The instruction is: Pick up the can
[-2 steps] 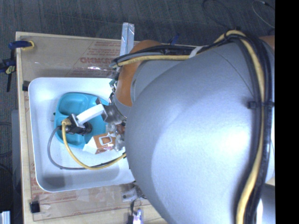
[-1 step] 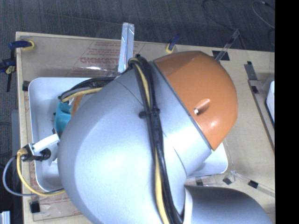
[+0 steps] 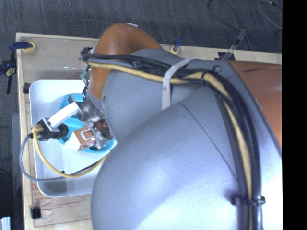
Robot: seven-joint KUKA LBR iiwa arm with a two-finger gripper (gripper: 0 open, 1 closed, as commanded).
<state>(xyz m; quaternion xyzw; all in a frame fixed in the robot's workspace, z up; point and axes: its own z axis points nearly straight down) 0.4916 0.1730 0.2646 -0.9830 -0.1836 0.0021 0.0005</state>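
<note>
Gripper (image 3: 91, 133) low inside the left white bin (image 3: 41, 92), finger state impossible to tell, grey arm (image 3: 192, 147) with orange band (image 3: 122, 40) looming behind it, yellow cable (image 3: 57, 171) looping below, can not identifiable among blue objects (image 3: 72, 123) beside it

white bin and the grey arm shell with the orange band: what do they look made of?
Shallow white bin: likely moulded plastic, smooth and slightly glossy, judging by its rounded corners and soft sheen. Grey arm shell: smooth, satin-finished casing with a broad soft highlight; painted metal or plastic, the look leaves it open. Orange band: same smooth curved finish, glossier, probably a coloured cover piece.
</note>
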